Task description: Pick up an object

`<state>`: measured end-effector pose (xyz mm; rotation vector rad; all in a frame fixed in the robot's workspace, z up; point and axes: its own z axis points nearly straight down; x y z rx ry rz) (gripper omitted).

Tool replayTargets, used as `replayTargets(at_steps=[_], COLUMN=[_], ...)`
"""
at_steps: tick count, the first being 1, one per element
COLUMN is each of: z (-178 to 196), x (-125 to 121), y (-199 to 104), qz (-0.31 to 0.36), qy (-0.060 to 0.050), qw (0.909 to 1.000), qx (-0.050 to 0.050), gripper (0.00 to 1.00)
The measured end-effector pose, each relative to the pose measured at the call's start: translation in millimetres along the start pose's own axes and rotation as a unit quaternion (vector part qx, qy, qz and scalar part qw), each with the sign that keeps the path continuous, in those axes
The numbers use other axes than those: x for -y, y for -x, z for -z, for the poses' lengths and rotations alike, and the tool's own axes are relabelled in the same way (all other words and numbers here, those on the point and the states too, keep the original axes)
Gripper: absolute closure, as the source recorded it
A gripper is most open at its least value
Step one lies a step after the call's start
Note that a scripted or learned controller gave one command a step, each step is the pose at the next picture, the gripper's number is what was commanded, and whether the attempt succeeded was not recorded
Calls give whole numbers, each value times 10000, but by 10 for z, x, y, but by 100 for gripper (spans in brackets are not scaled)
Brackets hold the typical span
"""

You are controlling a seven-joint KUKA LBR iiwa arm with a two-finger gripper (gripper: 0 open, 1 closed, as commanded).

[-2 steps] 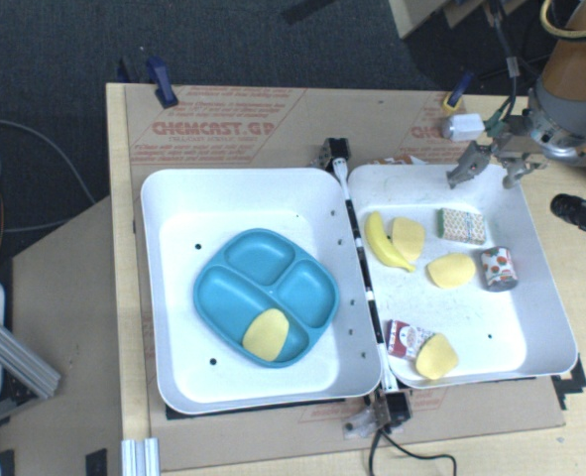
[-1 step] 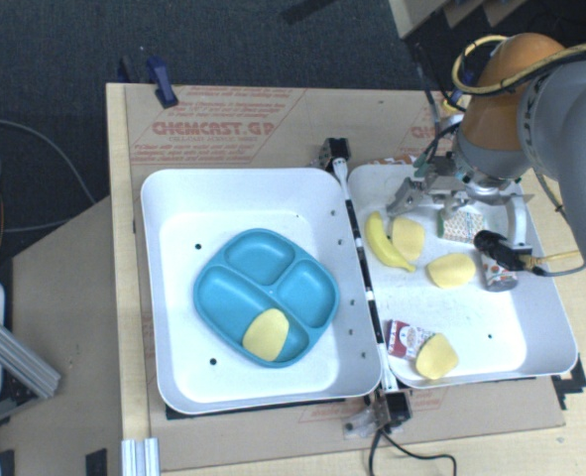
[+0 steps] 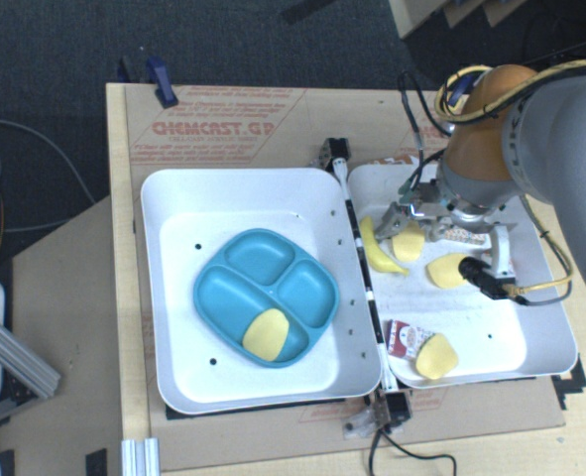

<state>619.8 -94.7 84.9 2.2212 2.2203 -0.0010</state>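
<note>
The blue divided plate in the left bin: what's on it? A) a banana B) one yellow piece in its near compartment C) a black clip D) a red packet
B: the blue divided plate in the left bin holds one yellow piece in its near compartment.

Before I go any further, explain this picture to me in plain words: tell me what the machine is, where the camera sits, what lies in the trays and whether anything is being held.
One camera looks down at a slant on a bench. The grey and orange machine on the right is a robot arm meant to pick things up. Its gripper hangs low in the right white bin, among yellow pieces: a banana, a chunk beside it, another and one near the front by a small red and white packet. I cannot tell if anything is gripped. The left white bin holds a blue divided plate with a yellow piece in its front compartment.
</note>
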Motion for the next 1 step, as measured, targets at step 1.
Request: replayTargets(at_steps=[1], z=[97], x=[-3], y=[-5], qz=[-1], qy=[6], qw=[10000], qx=[-3], gripper=[100])
